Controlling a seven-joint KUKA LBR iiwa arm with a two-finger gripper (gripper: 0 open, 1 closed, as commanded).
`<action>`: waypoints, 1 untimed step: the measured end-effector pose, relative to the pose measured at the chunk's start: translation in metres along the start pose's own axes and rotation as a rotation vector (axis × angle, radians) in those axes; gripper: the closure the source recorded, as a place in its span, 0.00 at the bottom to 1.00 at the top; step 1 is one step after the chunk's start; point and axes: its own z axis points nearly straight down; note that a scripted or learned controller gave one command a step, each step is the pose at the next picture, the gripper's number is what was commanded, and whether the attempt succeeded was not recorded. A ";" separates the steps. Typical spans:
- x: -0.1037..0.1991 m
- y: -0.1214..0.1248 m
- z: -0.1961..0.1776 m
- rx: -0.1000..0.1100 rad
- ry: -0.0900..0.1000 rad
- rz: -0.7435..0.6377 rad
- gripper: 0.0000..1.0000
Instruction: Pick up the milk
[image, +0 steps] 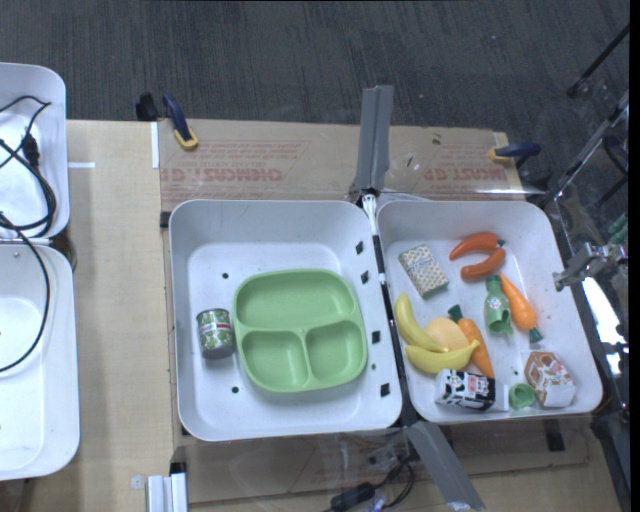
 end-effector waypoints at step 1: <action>0.001 -0.017 0.191 0.010 0.016 0.113 0.00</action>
